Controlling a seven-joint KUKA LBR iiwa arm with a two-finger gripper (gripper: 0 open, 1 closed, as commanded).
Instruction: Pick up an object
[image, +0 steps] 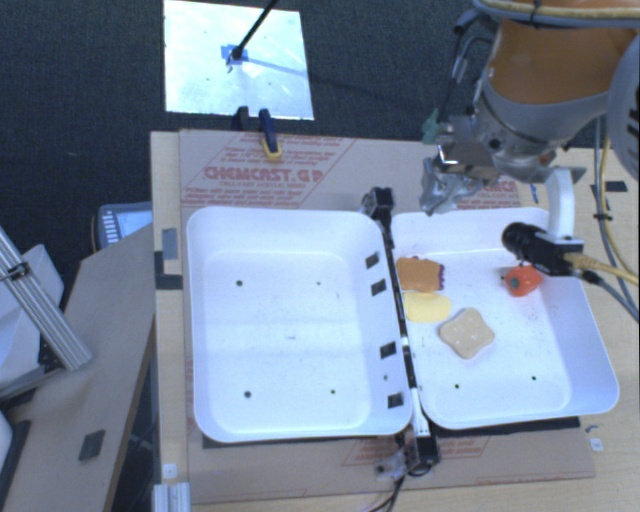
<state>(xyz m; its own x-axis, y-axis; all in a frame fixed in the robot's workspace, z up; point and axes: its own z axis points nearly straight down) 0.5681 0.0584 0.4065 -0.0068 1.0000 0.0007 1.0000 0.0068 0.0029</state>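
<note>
Two white bins (290, 330) on cardboard-topped bench (330, 165), dark carpet behind, gripper (445, 190) above rt bin's far edge.

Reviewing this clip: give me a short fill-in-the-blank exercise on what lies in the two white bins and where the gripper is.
1. The tan bread-slice-shaped toy, the pale yellow flat disc and the orange square toy with a purple edge all lie in the ____ white bin.
2. The small red-orange toy lies to the ____ of the orange square toy.
3. The gripper hangs over that bin's ____ edge.

Missing words: right; right; far
</note>
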